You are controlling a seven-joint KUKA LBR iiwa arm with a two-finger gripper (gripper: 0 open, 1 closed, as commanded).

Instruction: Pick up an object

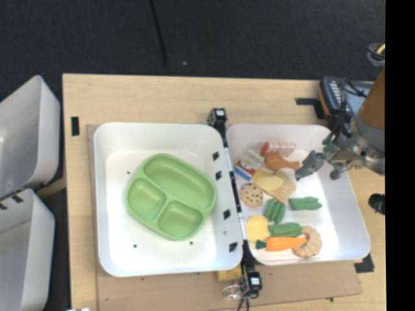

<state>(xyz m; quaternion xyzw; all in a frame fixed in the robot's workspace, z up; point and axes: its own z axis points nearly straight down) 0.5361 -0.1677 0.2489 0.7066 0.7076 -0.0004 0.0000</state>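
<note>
We see the gripper (322, 164) hovering over the right bin (340, 229), jaws apart and holding nothing, with the chicken leg (283, 162) just to its left.

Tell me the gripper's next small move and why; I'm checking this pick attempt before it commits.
Probably ease down and a little left. The gripper hangs over the right bin, nothing visibly between its fingers, beside the orange-brown toy, the nearest piece of the pile, which lies along the bin's left side.
</note>
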